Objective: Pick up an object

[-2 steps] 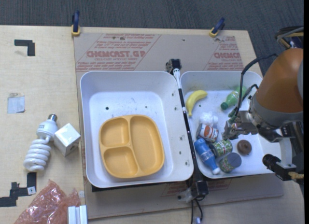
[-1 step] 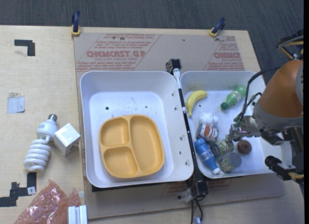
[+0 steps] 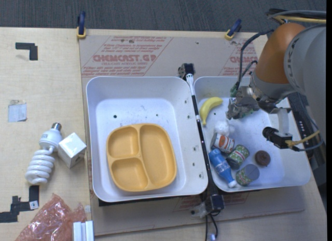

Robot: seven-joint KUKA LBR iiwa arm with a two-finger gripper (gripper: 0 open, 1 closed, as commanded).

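The gripper hangs over the right bin beside a banana near its far-left corner; its grip state cannot be told.

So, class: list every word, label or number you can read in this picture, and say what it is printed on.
"CHEMCAST GP", red print, repeated: on the brown sheet under the bins.
Smaller red lines beneath it: too blurred to read.
Labels on the cans and bottle: too small to read.
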